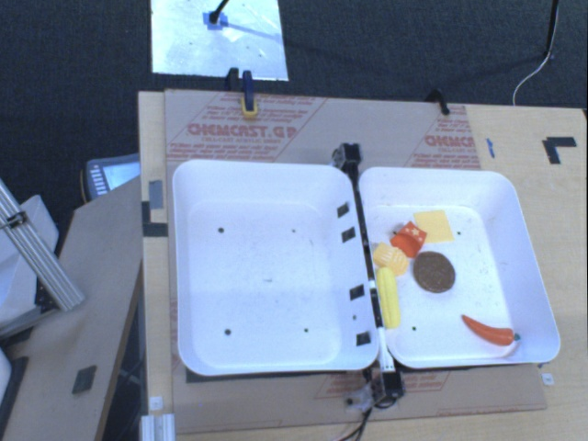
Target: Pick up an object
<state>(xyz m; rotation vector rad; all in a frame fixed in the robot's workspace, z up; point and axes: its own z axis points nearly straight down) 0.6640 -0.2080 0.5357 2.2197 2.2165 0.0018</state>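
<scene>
The right bin (pixel 514 211) holds several small toy foods. A flat yellow cheese slice (pixel 434 225) lies near its middle, with a small red and orange piece (pixel 409 239) just left of it. Below them sits a round brown patty (pixel 434 272). A yellow waffle-textured piece (pixel 390 258) and a yellow corn cob (pixel 389 298) lie along the bin's left wall. A red chili pepper (pixel 488 330) rests near the front right corner.
The left bin (pixel 184 246) stands beside the right one, joined by black clips (pixel 349 235) along the shared wall. A metal plate (pixel 218 24) lies beyond the bench. A clamp (pixel 248 95) sits on the bench's far edge.
</scene>
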